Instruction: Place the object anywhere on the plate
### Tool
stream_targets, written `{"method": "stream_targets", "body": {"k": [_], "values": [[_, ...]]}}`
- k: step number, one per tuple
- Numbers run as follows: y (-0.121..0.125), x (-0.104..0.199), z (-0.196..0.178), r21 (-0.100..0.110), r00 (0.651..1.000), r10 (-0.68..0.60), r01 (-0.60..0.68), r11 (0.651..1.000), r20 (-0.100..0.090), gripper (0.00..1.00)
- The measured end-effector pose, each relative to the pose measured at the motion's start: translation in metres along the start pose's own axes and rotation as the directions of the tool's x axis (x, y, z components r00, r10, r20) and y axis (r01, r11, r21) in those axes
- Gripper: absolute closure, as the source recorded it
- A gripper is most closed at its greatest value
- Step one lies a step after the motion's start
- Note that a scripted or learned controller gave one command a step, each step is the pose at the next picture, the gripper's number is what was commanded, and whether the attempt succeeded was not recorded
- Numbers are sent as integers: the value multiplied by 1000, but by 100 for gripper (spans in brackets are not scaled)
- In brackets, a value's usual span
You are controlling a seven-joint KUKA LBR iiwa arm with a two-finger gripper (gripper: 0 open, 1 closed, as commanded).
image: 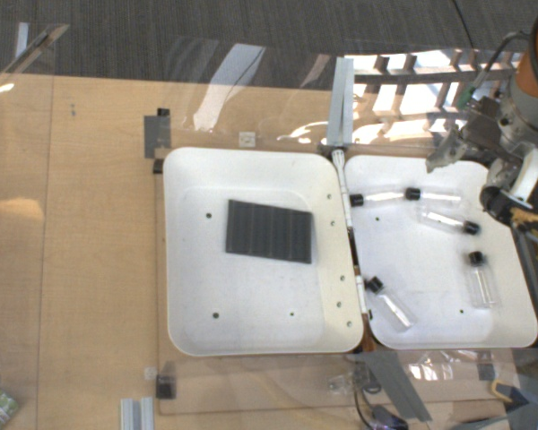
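Observation:
A dark grey ribbed plate (pixel 269 231) lies flat in the left bin (pixel 193 312). Several clear vials with black caps lie scattered in the right bin (pixel 511 330): one near the top left (pixel 381 197), one further right (pixel 448 219), one upright along the right side (pixel 481 283), one near the divider at the bottom left (pixel 388 303). My gripper (pixel 443 154) hangs at the right bin's far right corner, above its rim and apart from the vials. Nothing is seen held in it.
A metal rail (pixel 341 106) runs up from between the bins. A metal frame (pixel 412 83) stands behind the right bin. Wooden bench surface (pixel 72 240) spreads out to the left.

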State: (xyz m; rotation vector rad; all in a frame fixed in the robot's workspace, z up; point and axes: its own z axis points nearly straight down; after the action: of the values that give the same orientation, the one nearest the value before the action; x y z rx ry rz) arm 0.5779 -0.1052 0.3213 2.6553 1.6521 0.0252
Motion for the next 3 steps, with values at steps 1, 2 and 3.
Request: {"method": "stream_targets", "body": {"k": [1, 2, 3], "values": [[1, 2, -11, -3, 1000, -9, 9, 1000, -1, 100], [1, 2, -10, -3, 1000, -9, 9, 1000, -1, 0], [2, 5, -21, -6, 1000, -17, 17, 1000, -1, 100]]}}
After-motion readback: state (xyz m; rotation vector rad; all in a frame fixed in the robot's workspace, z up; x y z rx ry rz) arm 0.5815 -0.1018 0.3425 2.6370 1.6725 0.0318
